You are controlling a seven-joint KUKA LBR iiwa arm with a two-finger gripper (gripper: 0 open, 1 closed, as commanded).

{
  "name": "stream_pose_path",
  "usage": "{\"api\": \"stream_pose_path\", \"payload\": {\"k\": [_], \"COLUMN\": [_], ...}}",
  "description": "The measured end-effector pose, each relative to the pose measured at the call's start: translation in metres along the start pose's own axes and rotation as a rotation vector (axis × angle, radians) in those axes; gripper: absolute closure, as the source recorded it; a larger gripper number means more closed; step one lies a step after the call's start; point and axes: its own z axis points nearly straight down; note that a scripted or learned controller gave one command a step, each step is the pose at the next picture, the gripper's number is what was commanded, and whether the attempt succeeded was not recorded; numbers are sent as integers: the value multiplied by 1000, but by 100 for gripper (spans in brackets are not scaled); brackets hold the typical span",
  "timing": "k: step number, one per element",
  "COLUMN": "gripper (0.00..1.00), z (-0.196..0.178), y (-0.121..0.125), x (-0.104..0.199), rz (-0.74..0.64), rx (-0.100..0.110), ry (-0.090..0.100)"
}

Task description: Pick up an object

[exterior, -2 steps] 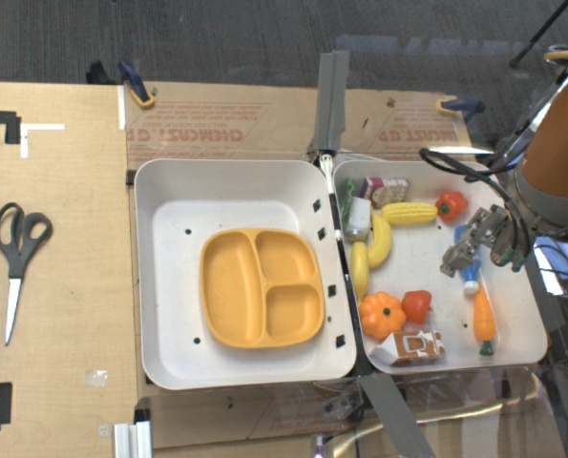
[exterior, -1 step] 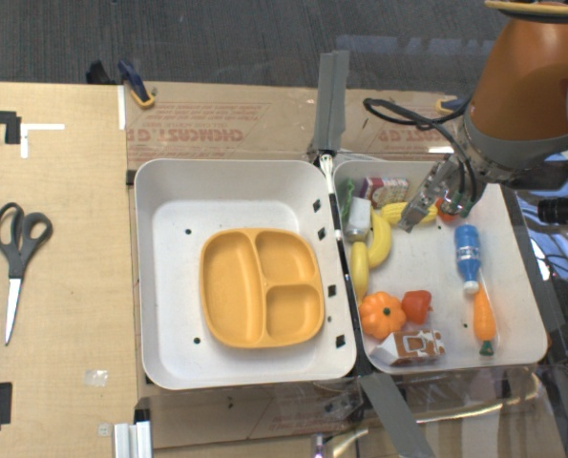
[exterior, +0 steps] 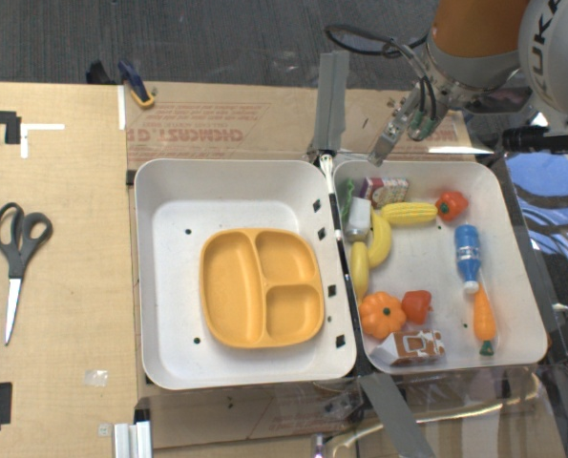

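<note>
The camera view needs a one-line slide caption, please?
Gripper above the right bin's far rim; yellow tray in the left bin.

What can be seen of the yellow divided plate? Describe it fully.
The yellow divided plate lies flat in the left bin, near its middle, turned slightly askew. It looks like matte plastic, a rounded rectangle with raised ridges splitting it into three compartments: one long one on the left, two smaller ones on the right. All three hold nothing. It touches only the bin floor.

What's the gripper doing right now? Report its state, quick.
Gripper: above the far rim of the right bin, nothing between its fingers; open or shut cannot be told.
</note>
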Motion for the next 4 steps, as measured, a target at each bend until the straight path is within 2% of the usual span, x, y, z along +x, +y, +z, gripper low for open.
{"api": "stream_pose_path", "payload": {"k": [1,2,3,4], "gripper": [100,100,100,100], "z": [-45,147,213,213], "y": [-58,-125,-94,-76], "x": [-47,-64,-60,-42], "rz": [-33,-249,-17,117], "rx": [-1,-1,0,1], "ry": [-1,1,3,2]}}
